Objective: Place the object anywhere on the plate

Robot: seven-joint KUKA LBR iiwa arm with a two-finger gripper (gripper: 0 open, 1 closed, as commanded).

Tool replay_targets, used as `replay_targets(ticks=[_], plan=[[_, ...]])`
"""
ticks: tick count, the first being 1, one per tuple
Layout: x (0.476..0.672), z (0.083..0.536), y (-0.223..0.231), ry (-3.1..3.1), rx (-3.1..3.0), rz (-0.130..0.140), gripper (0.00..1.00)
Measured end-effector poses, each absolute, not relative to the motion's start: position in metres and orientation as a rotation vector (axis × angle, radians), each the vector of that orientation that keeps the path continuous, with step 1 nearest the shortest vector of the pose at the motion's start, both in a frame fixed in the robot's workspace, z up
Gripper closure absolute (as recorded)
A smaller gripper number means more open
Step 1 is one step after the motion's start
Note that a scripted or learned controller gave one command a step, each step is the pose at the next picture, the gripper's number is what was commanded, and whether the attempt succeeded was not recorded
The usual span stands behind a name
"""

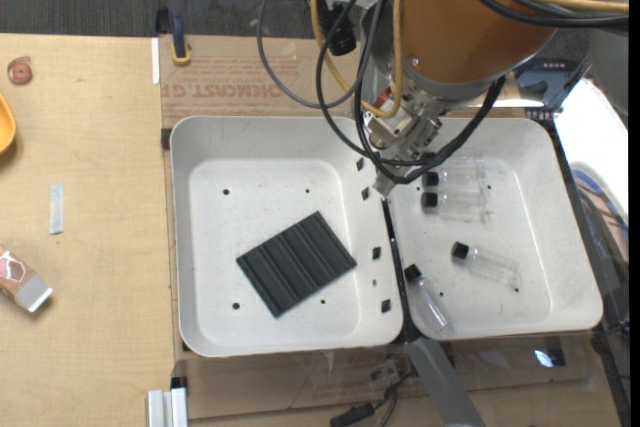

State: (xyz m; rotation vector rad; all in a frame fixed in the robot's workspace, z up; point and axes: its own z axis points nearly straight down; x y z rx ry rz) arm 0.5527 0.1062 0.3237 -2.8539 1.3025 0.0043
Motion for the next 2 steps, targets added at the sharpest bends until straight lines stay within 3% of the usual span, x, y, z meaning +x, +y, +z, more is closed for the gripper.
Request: replay_targets(ticks=[1, 2], plan=[[0.517, 0.302, 0.091, 0.855, -3.02, 0.009, 1.0], [0.503, 0.258, 0.161, 0.647, -3.072, 0.009, 1.0]])
